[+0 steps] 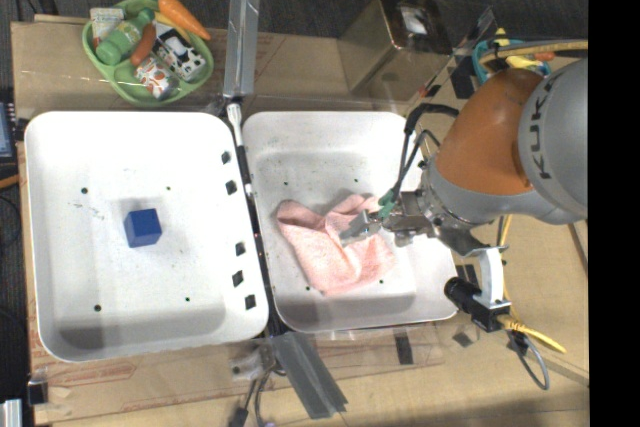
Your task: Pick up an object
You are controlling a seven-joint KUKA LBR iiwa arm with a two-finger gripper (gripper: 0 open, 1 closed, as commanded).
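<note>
Pink cloth (335,245) lies crumpled in right bin (300,140), long axis diagonal. Gripper (362,227) rests on cloth; grip state indeterminate. Arm (520,150) reads "KUK".

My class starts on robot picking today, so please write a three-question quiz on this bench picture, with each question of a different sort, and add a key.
1. True or false: the blue block lies in the right bin.
2. Which thing is the gripper over? A. pink cloth B. green bowl C. blue block
3. Fill in: the green bowl of toy food stands outside the bins, behind the ____ bin.

Key
1. False: it lies in the left bin.
2. A.
3. Left.
</note>
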